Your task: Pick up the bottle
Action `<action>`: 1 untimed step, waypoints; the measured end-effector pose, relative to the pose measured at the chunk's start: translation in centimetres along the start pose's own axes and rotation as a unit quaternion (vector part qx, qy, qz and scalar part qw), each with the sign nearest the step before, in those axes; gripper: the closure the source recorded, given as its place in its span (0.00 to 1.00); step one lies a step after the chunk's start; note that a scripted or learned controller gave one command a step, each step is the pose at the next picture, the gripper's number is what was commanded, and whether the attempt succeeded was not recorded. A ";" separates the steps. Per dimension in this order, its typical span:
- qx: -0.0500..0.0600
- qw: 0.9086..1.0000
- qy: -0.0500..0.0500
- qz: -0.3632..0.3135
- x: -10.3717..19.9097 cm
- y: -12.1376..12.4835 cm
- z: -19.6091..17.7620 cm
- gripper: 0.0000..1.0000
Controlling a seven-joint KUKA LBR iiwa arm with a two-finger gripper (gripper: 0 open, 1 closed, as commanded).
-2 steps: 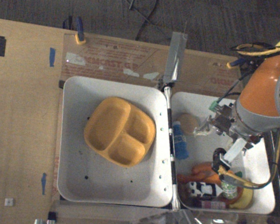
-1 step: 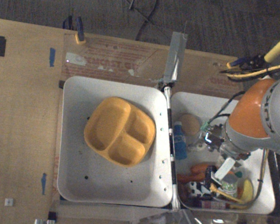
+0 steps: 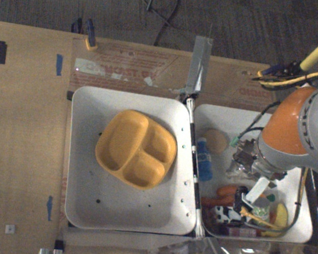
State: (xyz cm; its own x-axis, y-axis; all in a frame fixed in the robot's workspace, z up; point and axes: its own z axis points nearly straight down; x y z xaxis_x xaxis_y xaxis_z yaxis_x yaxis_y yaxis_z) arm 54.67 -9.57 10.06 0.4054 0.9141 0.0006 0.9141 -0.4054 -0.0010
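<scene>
Looking down from the camera view, the arm [image 3: 302, 129] reaches over the right bin [image 3: 304, 229], and its tool [image 3: 253, 166] hangs low inside that bin, close above the floor. Cables and the wrist hide the tool's end, so I cannot tell how it is set or whether anything is caught in it.

Just left of the tool, against the wall shared by the two bins, lies the bottle [image 3: 204, 159]: clear, blue-capped and blue-labelled, flat on its side with its length running along that wall. It is near the tool but apart from it, and nothing shows it lifted. Lying hard by the wall probably leaves little room on its far side, so the approach likely has to come from above, with a grip across the narrow width.

Between bottle and tool, a little farther back, sits a round tan ball [image 3: 216, 141]. Nearer the camera than the tool is a heap of small toys [image 3: 241, 208] in red, orange, yellow and black-and-white, crowded in the bin's front corner; they could get nudged on a low sweep.

Well to the left of the tool, in the left bin [image 3: 75, 200], rests a yellow plate [image 3: 136, 148], divided into compartments, no part of this job.

Both bins stand on the bench [image 3: 17, 133].
</scene>
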 end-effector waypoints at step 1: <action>0.000 1.000 0.000 0.000 0.0 0.0 0.0 0.00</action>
State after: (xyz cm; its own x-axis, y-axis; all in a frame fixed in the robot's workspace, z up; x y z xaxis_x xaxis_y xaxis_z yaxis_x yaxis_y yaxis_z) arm 54.66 -9.57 10.05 0.4054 0.9141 0.0005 0.9141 -0.4054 -0.0011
